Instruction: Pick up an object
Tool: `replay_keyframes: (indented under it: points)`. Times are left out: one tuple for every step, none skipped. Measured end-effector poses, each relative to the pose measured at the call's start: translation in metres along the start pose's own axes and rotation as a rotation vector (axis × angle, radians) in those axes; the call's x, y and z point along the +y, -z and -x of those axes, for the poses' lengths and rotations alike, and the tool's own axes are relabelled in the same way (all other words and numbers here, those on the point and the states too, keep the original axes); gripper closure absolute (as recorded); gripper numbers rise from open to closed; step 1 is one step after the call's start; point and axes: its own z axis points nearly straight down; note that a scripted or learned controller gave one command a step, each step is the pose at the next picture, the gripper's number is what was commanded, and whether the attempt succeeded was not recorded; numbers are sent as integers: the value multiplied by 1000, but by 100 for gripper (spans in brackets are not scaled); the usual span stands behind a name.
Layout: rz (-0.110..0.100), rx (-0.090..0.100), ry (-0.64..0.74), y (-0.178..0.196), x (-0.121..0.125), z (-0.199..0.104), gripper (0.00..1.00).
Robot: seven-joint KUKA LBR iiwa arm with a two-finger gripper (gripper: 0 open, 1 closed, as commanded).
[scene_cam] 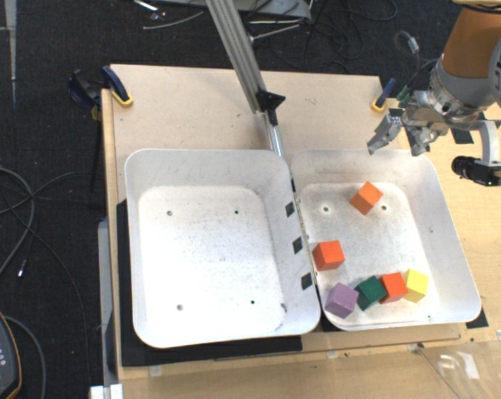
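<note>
**Claw above the right bin's far edge, blocks lying below**

The claw (402, 136) hangs over the far rim of the right bin (449, 248), fingers spread and gripping nothing. In this bin lie 6 blocks — an orange block (366, 198) nearest the claw, a red-orange block (328, 254) by the middle divider, and a near-edge row: purple block (341, 299), green block (371, 292), red block (394, 286), yellow block (416, 283), touching one another. The left bin (150, 223) sits alongside. A metal pole (238, 44) slants across the tabletop (200, 110). The arm's upper part is cut off at the frame's right.
</note>
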Motion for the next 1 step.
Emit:
replay_keyframes:
  points:
    - [-8, 3, -2, -135, -22, -8, 0]
